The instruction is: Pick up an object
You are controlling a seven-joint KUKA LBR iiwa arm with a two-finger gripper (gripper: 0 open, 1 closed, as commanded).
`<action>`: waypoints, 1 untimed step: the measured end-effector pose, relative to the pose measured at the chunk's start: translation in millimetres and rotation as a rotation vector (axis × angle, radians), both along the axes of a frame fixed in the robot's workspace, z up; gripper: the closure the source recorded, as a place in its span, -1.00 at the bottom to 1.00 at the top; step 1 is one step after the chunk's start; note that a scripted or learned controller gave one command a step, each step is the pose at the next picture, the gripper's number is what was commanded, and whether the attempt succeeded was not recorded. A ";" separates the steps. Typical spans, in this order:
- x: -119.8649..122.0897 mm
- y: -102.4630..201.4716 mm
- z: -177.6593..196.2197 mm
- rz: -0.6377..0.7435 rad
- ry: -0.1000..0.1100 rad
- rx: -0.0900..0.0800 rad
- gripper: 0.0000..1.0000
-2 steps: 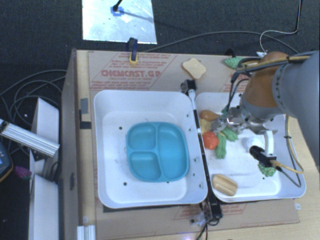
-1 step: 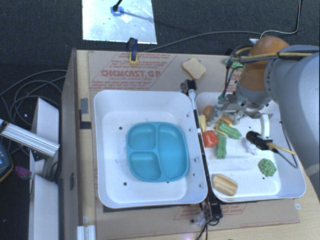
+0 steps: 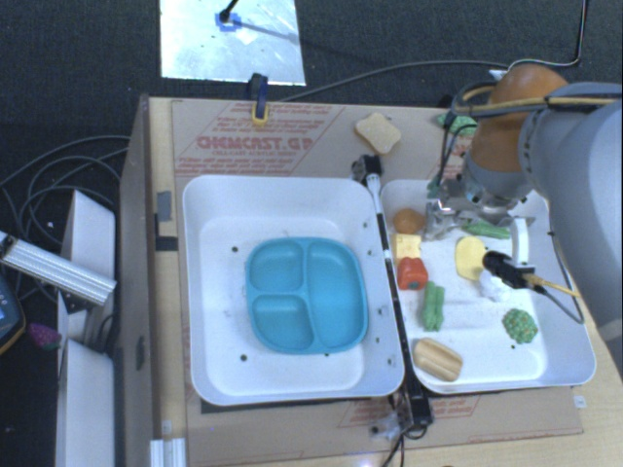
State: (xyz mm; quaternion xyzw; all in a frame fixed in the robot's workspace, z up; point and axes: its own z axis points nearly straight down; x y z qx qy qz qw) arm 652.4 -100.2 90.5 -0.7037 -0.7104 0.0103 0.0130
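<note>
Smooth moulded blue plate [image 3: 306, 294] has three compartments.

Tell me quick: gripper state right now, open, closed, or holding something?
Gripper: cannot be told. It sits low over the far end of the right bin, beside the brown item; nothing is visibly held.

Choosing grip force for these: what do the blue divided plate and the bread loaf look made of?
Blue divided plate: likely molded plastic, smooth and slightly glossy, with uniform colour and rounded compartments. Bread loaf: probably toy plastic or foam, matte tan; the picture leaves that open.
</note>
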 end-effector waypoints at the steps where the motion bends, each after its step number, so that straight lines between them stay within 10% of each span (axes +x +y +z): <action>1: -44.2 -41.4 67.1 -0.008 -0.038 -0.007 1.00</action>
